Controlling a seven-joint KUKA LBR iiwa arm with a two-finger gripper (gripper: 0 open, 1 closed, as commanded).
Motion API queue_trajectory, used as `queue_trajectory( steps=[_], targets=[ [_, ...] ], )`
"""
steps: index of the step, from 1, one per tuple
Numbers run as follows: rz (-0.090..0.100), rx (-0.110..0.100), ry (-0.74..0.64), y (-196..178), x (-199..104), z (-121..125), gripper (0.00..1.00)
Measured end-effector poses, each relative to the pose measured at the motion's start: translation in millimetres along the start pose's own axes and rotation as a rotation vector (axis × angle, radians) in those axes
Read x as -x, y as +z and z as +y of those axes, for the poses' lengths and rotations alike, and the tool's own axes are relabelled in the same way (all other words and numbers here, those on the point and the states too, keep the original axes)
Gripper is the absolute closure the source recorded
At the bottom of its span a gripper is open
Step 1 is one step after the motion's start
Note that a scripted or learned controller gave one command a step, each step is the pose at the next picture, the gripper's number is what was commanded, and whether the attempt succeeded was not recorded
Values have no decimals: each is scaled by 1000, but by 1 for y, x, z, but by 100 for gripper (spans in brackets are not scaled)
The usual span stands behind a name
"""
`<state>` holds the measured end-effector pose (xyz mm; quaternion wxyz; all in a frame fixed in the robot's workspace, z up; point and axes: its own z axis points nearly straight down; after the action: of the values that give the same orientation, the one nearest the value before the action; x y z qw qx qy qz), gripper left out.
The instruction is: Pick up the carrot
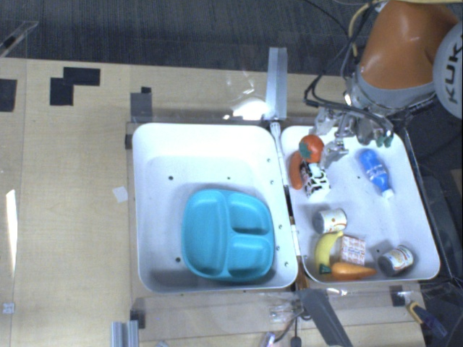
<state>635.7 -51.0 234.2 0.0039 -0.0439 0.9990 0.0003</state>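
The carrot (349, 270) is orange and lies flat along the front edge of the right bin (419, 215), just below a banana (327, 248) and a small printed box (353, 248). My gripper (338, 144) hangs over the far part of the same bin, well behind the carrot, close beside a red and green tomato-like toy (311, 148). Nothing shows in its grasp.
In the right bin also lie a blue bottle (376, 170), a black-and-white patterned item (315, 181), an orange piece (296, 170), a small cup (330, 219) and a metal can (396, 259). The left bin (152, 194) holds a blue divided plate (228, 233).
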Motion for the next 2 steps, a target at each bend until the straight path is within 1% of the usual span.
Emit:
queue_trajectory(
  steps=[1,2],
  targets=[
    [-7,-1,-210,105,26,-48,100],
    [-32,-13,-420,112,38,-46,100]
  ],
)
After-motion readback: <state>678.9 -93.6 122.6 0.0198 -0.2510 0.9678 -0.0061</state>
